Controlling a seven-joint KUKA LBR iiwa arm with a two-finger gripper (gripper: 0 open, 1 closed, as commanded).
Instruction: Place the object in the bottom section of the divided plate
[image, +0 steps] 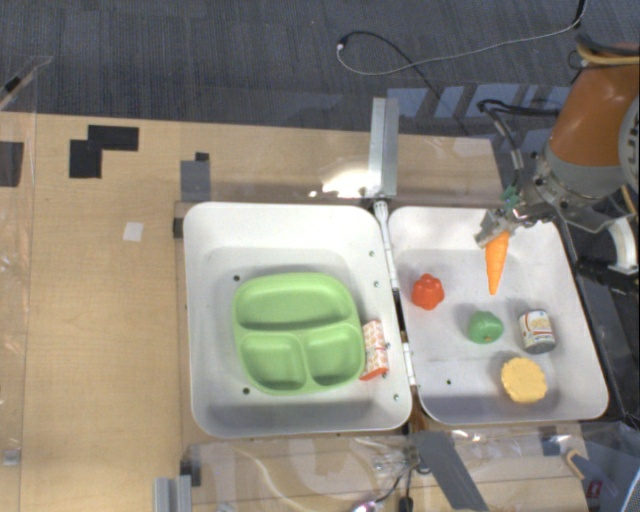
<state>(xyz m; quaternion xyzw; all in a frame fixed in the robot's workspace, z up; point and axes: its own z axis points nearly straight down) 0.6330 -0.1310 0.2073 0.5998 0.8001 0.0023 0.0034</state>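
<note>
Bench (100, 330) carries two white bins. Left bin (205, 400) holds the green divided plate (297, 332). Arm (595, 120) is over the right bin (590, 395); gripper (493, 234) is closed on the carrot (496, 264) at its top, tip hanging down. Advice: keep it high over the divider, release low into the plate's bottom section. Can (537, 330) label unreadable.

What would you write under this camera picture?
Gripper holds a toy carrot over the right bin; green divided plate waits left.

plate (296, 332): green plastic, matt | bins (215, 300): white plastic, smooth | bench (90, 330): light wood, matt
</note>
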